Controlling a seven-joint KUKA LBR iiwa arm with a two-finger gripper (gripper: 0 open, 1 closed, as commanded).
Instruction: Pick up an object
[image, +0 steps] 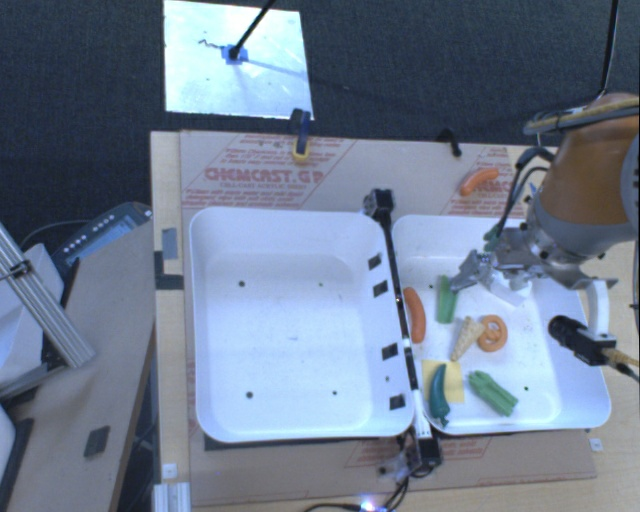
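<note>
The right bin (560, 405) holds several small objects: an orange sausage-shaped piece (415, 313) by the left wall, a green piece (445, 298), a pale cone (463, 338), an orange pretzel-like ring (491, 333), a yellow square (449, 381), a teal piece (438, 396) and a green pickle shape (493, 392). My gripper (478, 272) hangs over the upper middle of this bin, just right of the green piece and above the cone. Nothing is visibly held in it.
The left bin (290, 330) stands beside the right one, with a black-clipped divider (392, 300) between them. Another orange piece (479, 181) lies on the board behind the right bin. A black fitting (578, 340) on a cable sits near the bin's right wall.
</note>
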